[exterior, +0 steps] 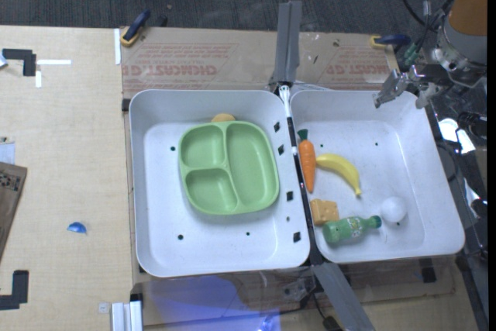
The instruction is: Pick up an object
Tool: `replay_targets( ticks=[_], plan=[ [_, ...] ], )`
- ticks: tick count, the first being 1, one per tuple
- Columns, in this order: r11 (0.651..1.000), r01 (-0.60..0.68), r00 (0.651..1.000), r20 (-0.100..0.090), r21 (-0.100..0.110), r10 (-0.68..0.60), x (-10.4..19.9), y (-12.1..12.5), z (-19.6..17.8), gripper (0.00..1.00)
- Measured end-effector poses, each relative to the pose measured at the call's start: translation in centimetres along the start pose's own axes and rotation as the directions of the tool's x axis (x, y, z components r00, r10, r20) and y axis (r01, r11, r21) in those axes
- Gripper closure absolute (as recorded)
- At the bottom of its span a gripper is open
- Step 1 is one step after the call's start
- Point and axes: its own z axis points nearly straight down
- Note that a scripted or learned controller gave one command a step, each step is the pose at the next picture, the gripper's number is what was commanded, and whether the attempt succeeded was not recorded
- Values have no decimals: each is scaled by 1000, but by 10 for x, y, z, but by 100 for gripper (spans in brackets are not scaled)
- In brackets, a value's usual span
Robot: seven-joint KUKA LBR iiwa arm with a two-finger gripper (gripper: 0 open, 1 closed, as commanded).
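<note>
Two white bins, left bin (147,190) with green tray (229,167), right bin (434,190) with carrot (308,160), banana (341,169), green bottle (350,229), white ball (393,209), hand (407,85) above right bin's far rim, finger state cannot be told.

Right bin holds a carrot (308,163), banana (342,169), green bottle (350,229) and white ball (393,209).

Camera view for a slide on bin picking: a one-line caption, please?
End effector above right bin's far edge; carrot, banana, bottle inside; green tray in left bin.
</note>
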Motion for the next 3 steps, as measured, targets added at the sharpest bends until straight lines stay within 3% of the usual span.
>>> replay_targets(
  ticks=[1,2,3],
  plan=[
    [999,37,999,1,-5,-37,25,-27,154,0],
    [970,244,970,0,-2,-244,15,-94,156,0],
    [940,340,940,-1,-2,-340,40,-149,157,0]
  ],
)
